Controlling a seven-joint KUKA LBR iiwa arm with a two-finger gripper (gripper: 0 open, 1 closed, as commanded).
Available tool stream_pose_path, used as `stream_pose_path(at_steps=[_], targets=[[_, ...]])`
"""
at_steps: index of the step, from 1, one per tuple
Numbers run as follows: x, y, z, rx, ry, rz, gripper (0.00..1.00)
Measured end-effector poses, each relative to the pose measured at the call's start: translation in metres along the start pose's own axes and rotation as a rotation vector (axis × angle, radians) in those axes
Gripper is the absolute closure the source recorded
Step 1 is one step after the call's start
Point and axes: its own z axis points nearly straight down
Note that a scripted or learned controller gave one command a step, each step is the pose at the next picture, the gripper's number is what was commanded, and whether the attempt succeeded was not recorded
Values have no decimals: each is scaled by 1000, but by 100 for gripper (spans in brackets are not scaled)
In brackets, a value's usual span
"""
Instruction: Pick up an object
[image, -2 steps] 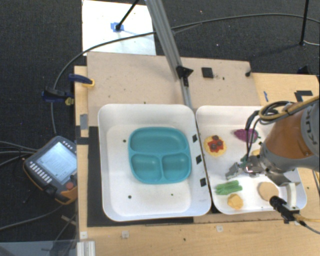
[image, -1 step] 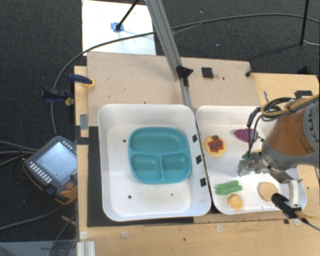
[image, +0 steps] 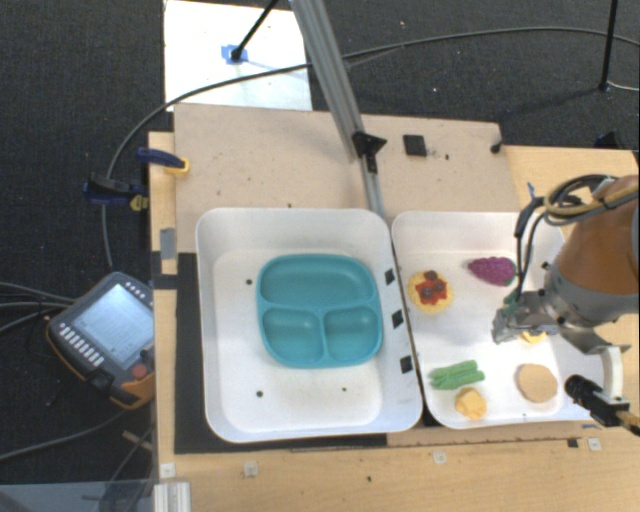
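At the near edge of the right bin (image: 415, 395), a tan disc (image: 537, 382) is seen; just beyond, a yellow piece (image: 533, 337) is met by the lowered pincer (image: 512, 327), its spread unreadable. Grasping seems underway; closing and lifting are called for next.

A handheld control pendant (image: 103, 338) lies left of the bench — screen lit.

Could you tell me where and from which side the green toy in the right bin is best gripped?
The green toy lies flat on the floor of the right bin, long axis roughly left to right. I would come straight down from above and close across its narrow middle. The yellow piece sits close below it, so the lower jaw has little room; the upper side looks freer.
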Motion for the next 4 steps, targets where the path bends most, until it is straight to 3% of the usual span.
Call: stream_pose_path(at_steps=[1, 2, 4], targets=[[-3, 9, -61, -4, -1, -1, 100], [-4, 11, -93, -1, 0, -1, 100], [109, 36, -94, 0, 3, -8, 100]])
